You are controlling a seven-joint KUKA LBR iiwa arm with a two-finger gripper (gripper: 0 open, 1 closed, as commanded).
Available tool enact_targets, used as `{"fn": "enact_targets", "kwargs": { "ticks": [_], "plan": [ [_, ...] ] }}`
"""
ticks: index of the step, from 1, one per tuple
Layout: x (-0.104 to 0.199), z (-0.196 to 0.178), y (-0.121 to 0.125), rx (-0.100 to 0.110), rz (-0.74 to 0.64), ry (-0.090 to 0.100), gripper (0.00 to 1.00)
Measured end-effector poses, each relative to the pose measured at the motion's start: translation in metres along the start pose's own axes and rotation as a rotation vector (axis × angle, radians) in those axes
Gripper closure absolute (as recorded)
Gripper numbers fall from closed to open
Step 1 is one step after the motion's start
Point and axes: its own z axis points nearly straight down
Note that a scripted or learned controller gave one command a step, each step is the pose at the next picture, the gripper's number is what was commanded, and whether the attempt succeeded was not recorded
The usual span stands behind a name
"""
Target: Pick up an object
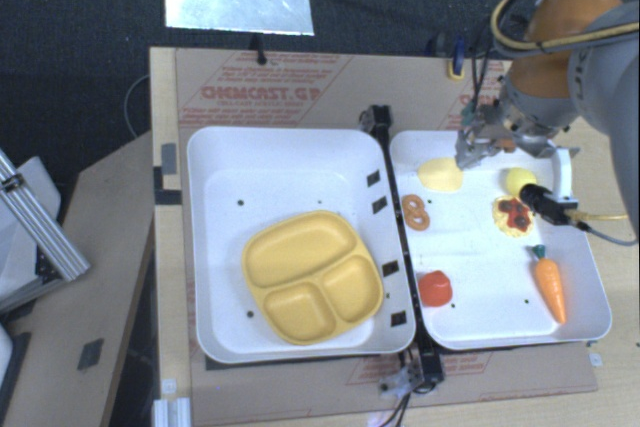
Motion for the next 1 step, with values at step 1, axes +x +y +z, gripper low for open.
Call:
{"fn": "enact_targets", "kwargs": {
  "ticks": [1],
  "plan": [
    [-0.0003, -0.0551, 0.0023, -0.001, -0.001, 0.000, 1.00]
  ]
}}
